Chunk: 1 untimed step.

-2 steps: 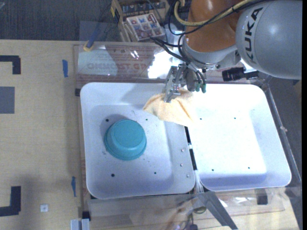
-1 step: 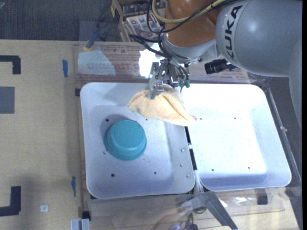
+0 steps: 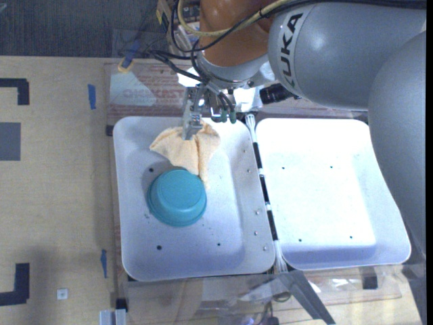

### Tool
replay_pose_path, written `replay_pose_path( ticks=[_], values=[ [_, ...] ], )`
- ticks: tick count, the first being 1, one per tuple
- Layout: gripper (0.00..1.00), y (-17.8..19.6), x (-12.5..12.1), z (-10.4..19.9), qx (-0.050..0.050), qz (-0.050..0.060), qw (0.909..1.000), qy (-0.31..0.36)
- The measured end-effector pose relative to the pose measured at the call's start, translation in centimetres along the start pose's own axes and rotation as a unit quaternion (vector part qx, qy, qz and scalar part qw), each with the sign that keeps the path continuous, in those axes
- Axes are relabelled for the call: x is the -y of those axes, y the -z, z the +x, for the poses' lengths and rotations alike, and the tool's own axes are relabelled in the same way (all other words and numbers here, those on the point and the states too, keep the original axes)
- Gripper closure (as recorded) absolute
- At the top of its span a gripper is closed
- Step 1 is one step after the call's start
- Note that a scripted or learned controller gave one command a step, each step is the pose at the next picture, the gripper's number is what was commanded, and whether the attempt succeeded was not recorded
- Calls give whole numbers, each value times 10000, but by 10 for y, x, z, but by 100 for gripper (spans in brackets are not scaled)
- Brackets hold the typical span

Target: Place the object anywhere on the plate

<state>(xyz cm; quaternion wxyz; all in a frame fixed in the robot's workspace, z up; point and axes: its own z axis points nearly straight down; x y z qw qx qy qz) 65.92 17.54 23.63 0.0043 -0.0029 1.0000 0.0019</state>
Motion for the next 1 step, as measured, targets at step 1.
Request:
replay_pose_path(
  ticks=[1],
  values=[
    [0,1,0,0,6,-2,10000,-1]
  ],
)
